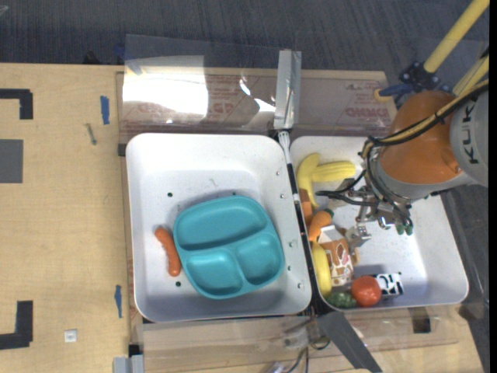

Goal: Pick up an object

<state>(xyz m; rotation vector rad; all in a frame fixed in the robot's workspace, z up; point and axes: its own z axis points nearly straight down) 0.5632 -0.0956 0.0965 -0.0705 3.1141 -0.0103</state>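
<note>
The right bin (pixel 435 263) holds a heap of toy food along its left side. A yellow banana (pixel 326 169) lies at the back, with an orange piece (pixel 318 224) below it. A brown and white carton (pixel 338 258) sits in front of that, and a second yellow piece (pixel 319 269) lies against the bin wall. A red tomato (pixel 366 290), a green piece (pixel 340 299) and a black and white item (pixel 390 284) lie at the front. My gripper (pixel 361 228) hangs low over the bin, just right of the orange piece and above the carton. I see nothing held in it.
The left bin (pixel 147 169) holds a teal divided plate (pixel 229 245) and an orange sausage (pixel 168 252) to its left. A metal divider (pixel 286 92) stands behind the wall between the bins. The right half of the right bin shows bare white floor.
</note>
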